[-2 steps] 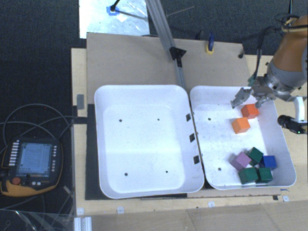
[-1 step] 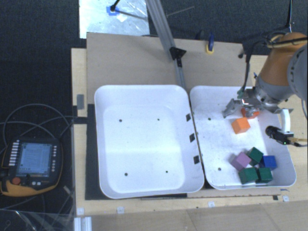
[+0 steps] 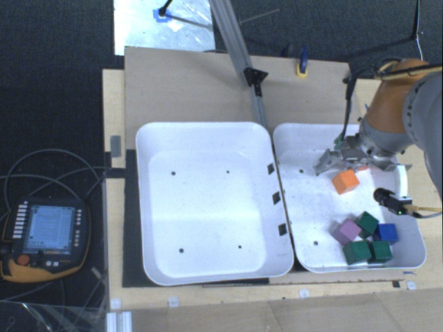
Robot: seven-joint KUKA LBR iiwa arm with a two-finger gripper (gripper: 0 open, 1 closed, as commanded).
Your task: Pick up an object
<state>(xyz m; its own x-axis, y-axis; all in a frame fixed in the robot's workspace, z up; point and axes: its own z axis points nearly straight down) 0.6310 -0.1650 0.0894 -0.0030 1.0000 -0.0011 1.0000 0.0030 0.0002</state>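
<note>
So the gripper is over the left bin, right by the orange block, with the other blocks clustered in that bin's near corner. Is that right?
Not quite: it is the right bin, not the left. The camera view shows the gripper there, right by the orange block, with the other blocks clustered in that bin's near corner.

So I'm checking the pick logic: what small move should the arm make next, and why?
Probably a short descent onto the orange block: the gripper sits just above it in the right bin, and the block lies apart from the cluster of blocks nearer the bin's corner.
</note>
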